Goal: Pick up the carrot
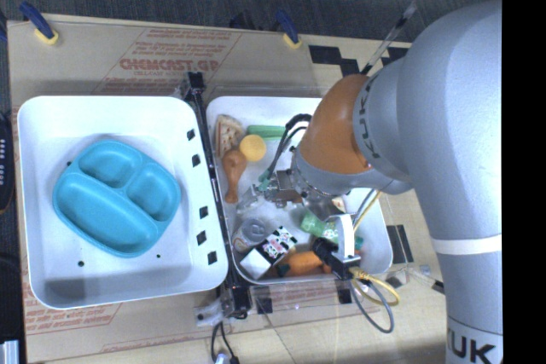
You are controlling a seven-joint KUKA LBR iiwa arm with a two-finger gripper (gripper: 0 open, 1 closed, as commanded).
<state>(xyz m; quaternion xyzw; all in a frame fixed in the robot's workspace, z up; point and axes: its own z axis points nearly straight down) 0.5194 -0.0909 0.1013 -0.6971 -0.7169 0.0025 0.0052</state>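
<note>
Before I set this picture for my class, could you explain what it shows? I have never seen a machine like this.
This is one picture, from a fixed camera above a bench, looking down at a slant. The big grey shape with the orange band is a robot arm, reaching in from the right. Its end effector, the grasping part, hangs low over the right bin; whether it holds anything cannot be seen. That bin is cluttered: a slice of toast, a yellow ball, and the carrot it is meant to pick up, lying near the front edge. The left bin holds a blue divided plate.
</note>
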